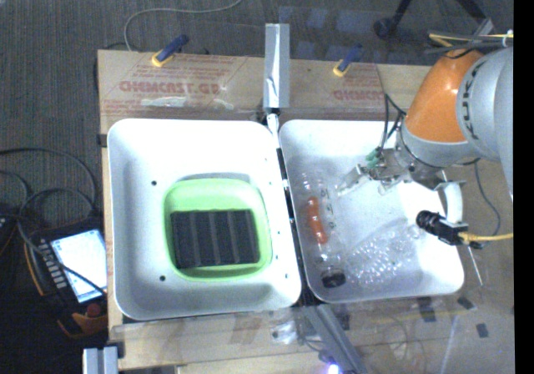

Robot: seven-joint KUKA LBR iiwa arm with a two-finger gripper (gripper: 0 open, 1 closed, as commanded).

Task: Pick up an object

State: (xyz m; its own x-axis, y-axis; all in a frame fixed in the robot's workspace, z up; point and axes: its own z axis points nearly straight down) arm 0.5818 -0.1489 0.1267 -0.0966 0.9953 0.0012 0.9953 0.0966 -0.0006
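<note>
Over the right bin [434, 285], the gripper [377, 170] hangs near the upper wall, and honestly can't tell if it's got anything or how it's set. Pickable stuff sits lower left of it: a clear bottle with an orange middle [313, 215], a small dark cap-like thing [333, 279], plus some bubbly clear plastic [373, 254]. Left bin holds a green tray [219, 227]. Risk looks like slippage, since see-through items by the wall are easy to misjudge.
</note>
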